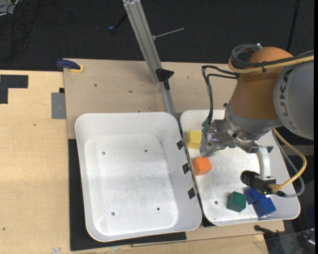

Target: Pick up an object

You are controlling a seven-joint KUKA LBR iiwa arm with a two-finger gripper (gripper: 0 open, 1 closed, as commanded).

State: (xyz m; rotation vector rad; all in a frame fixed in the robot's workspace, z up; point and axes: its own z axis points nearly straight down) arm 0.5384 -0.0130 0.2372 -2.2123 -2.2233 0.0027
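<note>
The right bin (230, 216) holds a yellow block (193, 139) near its far left edge, an orange block (202, 165) just in front of it, a green block (236, 201) and a blue block (261, 202) toward the front. My gripper (209, 146) hangs low over the bin's left part, right beside the yellow block and just above the orange one. The wrist body hides the fingertips, and nothing shows between them.
The left bin (90, 136) lies beside the right one, with black clips (186, 167) along their shared edge. A slanted aluminium rail (146, 41) rises behind the bins. The grey and orange arm (267, 97) covers the right bin's far side.
</note>
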